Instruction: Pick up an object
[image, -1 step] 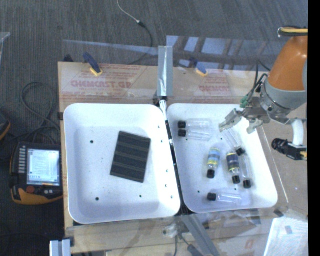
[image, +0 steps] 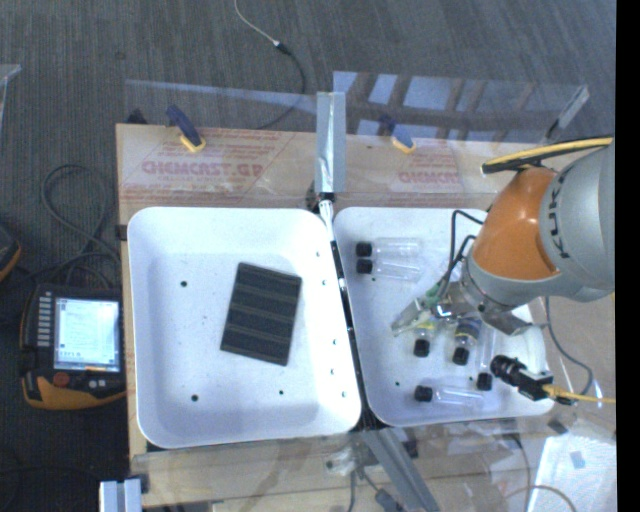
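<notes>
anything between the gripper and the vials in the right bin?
Nothing visible. The gripper is low in the right bin, among the clear black-capped vials; several lie loose beside it. The dark ridged pad sits apart in the left bin.

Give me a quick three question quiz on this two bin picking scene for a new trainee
1. True or false: the dark ridged pad lies in the left bin.
2. Over which bin is the gripper? A) left B) right
3. Fill in: the clear vials have ____ caps.

Key: 1 true; 2 B, the right bin; 3 black.
</notes>
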